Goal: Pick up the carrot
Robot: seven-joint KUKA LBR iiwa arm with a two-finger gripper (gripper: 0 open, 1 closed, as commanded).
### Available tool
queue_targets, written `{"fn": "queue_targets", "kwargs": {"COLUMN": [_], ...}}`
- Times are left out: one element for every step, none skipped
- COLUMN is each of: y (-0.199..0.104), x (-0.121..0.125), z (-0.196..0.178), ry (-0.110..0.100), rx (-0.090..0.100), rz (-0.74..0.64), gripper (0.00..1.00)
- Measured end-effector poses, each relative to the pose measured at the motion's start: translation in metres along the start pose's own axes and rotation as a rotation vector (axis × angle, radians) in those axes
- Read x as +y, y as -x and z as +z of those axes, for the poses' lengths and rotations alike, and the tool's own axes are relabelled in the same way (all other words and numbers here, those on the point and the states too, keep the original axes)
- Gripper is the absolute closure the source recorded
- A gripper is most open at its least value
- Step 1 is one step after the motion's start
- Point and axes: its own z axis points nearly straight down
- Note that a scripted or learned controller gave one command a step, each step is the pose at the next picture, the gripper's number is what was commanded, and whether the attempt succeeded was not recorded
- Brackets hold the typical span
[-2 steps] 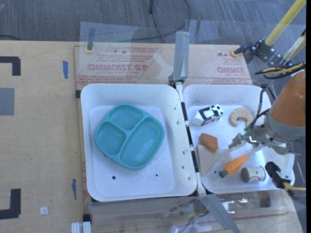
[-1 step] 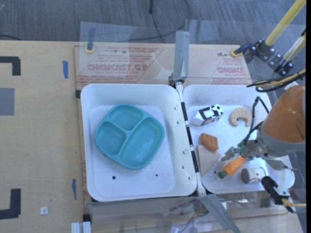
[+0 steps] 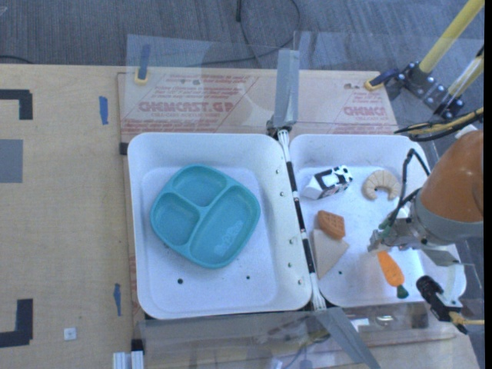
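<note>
The carrot [image 3: 390,269], orange with a small green top, lies in the right bin [image 3: 361,151] near its front right corner. My gripper [image 3: 387,239] hangs just above the carrot's upper end, below the arm's orange band. From this angle I can't make out how the fingers stand, and nothing visible sits between them. The carrot rests on the bin floor.
The right bin also holds a black-and-white carton [image 3: 331,181], a croissant [image 3: 380,183], an orange waffle-like piece [image 3: 331,224] and a tan wedge [image 3: 327,252]. A teal divided plate [image 3: 204,215] lies in the left bin [image 3: 154,148].
</note>
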Motion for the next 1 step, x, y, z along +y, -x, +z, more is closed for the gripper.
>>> {"fn": "queue_targets", "kwargs": {"y": [-0.0780], "x": [0.0127], "z": [-0.0844], "ry": [-0.017], "rx": [0.005], "rz": [0.027], "gripper": [1.00]}}
